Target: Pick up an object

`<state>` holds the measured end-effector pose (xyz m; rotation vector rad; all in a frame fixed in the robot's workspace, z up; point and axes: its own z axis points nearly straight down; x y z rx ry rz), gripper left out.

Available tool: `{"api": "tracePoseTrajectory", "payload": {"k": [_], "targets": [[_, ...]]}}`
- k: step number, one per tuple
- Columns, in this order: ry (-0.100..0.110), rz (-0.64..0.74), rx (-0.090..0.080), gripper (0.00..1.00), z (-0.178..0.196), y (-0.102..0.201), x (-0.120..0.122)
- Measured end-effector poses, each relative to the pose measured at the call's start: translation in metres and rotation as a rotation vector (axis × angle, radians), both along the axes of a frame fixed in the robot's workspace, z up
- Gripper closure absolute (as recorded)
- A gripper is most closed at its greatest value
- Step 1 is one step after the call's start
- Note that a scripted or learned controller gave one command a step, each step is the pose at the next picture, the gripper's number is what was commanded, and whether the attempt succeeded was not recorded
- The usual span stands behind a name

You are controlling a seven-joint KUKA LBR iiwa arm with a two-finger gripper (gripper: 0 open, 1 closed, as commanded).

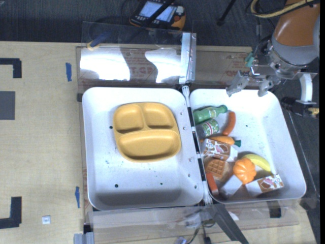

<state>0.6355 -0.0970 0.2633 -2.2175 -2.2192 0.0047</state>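
Note:
My gripper [250, 87] hangs over the far edge of the right bin [284, 136], its two fingers spread apart with nothing between them. Below it in that bin lie a green bottle [208, 113], a green can [208, 128], a red-orange sausage [230, 122], a carrot [222, 141], a printed carton [216, 150], a waffle [216, 166], an orange pumpkin [244, 171], a banana [258, 161] and a small snack box [269, 183]. The objects cluster along the bin's left side and near corner.
The left bin [96, 151] holds a yellow divided plate [146, 131]. A clear plastic panel [132, 60] stands behind the left bin. A tablet [156, 11] and cables lie on the dark floor beyond the bench.

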Motion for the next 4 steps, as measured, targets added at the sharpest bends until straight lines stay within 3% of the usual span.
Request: {"api": "tracePoseTrajectory", "payload": {"k": [1, 2, 3, 4], "targets": [[-0.023, 0.07, -0.001, 0.0, -0.136, 0.005, -0.023], [-0.041, 0.061, 0.001, 0.0, -0.149, -0.01, -0.012], [-0.007, 0.006, -0.002, 0.0, -0.178, -0.05, -0.011], [-0.01, 0.005, -0.004, 1.0, -0.168, -0.05, -0.01]]}}
